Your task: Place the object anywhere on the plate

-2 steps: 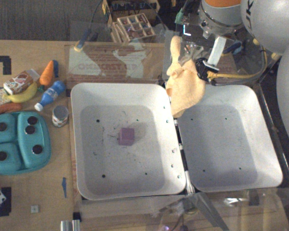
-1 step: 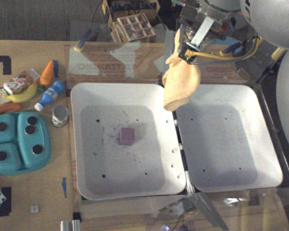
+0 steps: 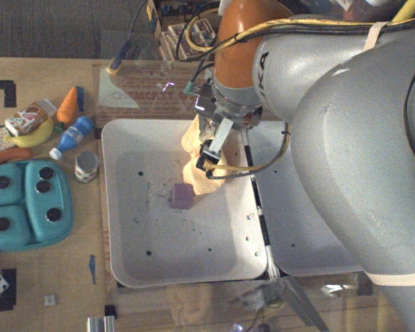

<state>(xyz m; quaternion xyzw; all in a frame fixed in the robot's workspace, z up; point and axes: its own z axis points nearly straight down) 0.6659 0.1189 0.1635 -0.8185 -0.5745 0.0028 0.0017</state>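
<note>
A small purple block (image 3: 182, 196) lies on the floor of the left bin (image 3: 124, 206), near its middle. Just up and right of it a pale cream plate-like thing (image 3: 193, 144) leans near the bin's right side, largely covered by the arm. My gripper (image 3: 206, 138) hangs directly over that cream thing, above and to the right of the purple block and not touching it. The wrist hides whatever is beneath it.
The right bin (image 3: 290, 247) is mostly covered by the arm. On the bench left of the bins are a teal dimpled tray (image 3: 28, 203), a small can (image 3: 86, 166), a blue bottle (image 3: 72, 136), a carrot (image 3: 69, 104) and a banana (image 3: 29, 135).
</note>
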